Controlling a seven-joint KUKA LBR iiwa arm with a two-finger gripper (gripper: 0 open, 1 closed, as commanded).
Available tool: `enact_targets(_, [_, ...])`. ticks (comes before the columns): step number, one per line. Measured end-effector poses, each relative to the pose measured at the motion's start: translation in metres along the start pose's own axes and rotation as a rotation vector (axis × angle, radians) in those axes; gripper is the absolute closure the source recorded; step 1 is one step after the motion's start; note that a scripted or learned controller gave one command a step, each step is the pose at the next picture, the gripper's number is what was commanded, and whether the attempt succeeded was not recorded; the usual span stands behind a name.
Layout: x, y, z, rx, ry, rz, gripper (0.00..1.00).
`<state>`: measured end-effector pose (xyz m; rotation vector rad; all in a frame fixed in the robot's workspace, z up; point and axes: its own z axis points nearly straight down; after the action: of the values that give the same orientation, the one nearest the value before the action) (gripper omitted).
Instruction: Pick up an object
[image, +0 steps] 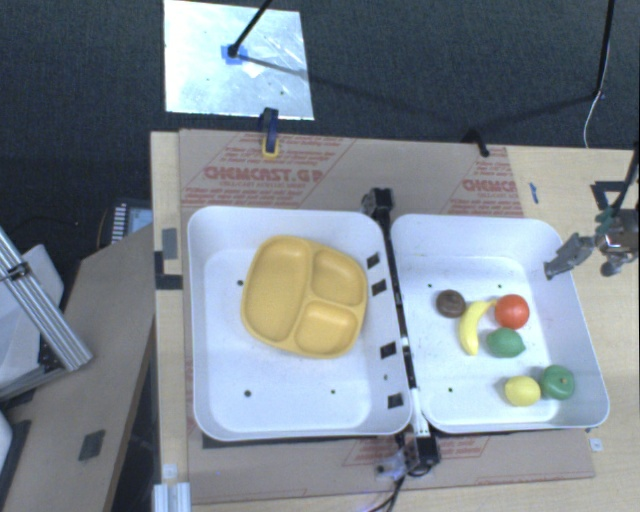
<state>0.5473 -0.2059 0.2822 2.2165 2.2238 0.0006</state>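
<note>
The right bin (480, 240) holds several toy fruits: a brown round piece (451, 302), a yellow banana (472, 326), a red tomato (512, 311), a green lime (505, 343), a yellow lemon (522, 390) and a green apple (558, 381). My gripper (588, 262) hangs at the bin's right rim, up and to the right of the tomato and apart from all the fruit. Its two fingers stand open with nothing between them.
The left bin (215, 390) bears a yellow divided plate (303, 296). A black divider with clips (392, 300) runs between the bins. A shiny metal sheet (238, 60) lies beyond the bench, and an aluminium rail (35, 300) slants at the far left.
</note>
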Motion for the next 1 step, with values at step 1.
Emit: enact_targets(1, [0.0017,0.0002,0.0416,0.003,0.001,0.002,0.0])
